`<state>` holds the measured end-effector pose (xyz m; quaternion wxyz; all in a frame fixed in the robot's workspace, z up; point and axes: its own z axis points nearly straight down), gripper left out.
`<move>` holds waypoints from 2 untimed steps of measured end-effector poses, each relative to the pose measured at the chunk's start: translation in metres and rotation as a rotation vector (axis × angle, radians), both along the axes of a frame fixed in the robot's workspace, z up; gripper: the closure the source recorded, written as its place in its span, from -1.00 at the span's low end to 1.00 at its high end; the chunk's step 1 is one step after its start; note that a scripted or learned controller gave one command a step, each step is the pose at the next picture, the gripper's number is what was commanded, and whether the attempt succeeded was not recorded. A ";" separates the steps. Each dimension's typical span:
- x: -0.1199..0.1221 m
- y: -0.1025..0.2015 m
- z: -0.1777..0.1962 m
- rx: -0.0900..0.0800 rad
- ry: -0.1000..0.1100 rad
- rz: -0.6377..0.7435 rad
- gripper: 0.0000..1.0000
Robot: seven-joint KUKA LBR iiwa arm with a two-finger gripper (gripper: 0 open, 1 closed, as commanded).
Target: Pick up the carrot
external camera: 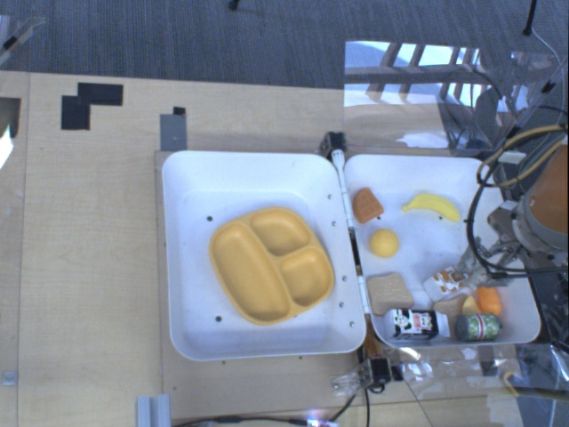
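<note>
Gripper [464,274] hangs above the carrot [488,302]; its state cannot be told.

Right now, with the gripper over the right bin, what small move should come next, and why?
Probably ease the gripper slightly toward the bin's near right corner: the carrot lies just beyond it, crowded by the can.

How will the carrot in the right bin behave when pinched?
The carrot looks like a smooth, stubby plastic toy, so probably stiff, light, and a bit slippery. Its rounded shape may roll or squirt aside. The green can and a wrapper crowd it, so a nudge could jam it.
</note>
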<state>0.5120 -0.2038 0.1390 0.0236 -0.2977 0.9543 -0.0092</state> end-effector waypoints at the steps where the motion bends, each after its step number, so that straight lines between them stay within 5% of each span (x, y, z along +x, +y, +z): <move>1: 0.004 0.000 0.013 -0.001 -0.014 -0.008 1.00; 2: 0.008 0.001 0.025 -0.002 -0.028 -0.016 1.00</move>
